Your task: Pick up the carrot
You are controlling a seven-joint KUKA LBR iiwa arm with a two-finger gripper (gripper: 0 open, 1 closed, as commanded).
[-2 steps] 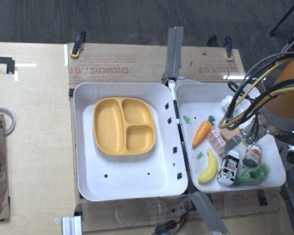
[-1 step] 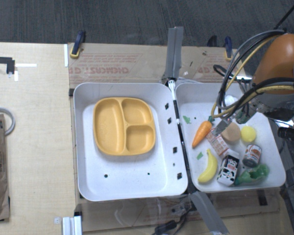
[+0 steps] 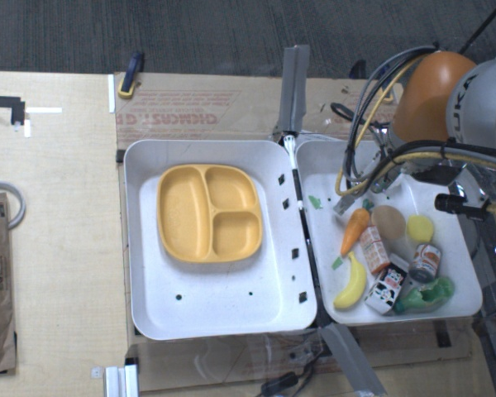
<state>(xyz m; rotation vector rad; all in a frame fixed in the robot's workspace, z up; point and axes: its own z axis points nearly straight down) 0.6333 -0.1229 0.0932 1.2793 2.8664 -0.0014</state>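
Carrot (image 3: 355, 231) lying in the right bin (image 3: 471, 300), its upper end just beside the end effector (image 3: 345, 206), whose opening cannot be told; by appearance the pick is not yet accomplished, lifting remaining.

High slanted view over both bins (image 3: 223, 325)

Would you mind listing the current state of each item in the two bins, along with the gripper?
carrot: lying in the right bin, tip toward the banana
gripper: low, just above the carrot's top
banana: lying flat
yellow plate: upright in the left bin, compartments bare
small bottle: lying on its side
lemon: resting loose
milk carton: tipped over
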